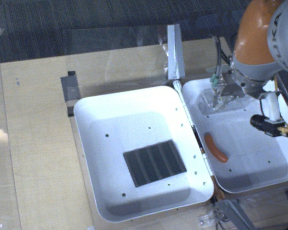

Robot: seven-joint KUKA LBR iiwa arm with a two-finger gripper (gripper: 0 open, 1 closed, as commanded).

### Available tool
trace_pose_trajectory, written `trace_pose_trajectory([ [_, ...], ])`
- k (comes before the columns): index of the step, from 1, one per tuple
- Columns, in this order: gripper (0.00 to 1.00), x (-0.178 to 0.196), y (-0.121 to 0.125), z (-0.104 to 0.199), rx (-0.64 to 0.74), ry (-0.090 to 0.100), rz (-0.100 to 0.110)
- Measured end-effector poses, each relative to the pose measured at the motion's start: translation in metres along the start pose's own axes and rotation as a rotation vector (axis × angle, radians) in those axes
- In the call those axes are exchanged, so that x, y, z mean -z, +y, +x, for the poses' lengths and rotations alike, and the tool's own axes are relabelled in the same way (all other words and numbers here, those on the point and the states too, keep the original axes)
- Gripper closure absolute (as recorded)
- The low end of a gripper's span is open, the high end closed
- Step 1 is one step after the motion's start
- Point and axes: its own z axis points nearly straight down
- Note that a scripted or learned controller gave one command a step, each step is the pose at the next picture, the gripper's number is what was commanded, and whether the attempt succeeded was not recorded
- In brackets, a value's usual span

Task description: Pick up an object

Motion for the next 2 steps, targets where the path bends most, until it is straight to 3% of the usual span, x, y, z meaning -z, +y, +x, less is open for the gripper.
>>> trace_pose_trajectory([
  [1,0.0,0.0,0.0,0.0,0.0,0.0,0.0],
  [2,0.0,-0.065,-0.047,-0.024,0.227,0.003,0.007],
])
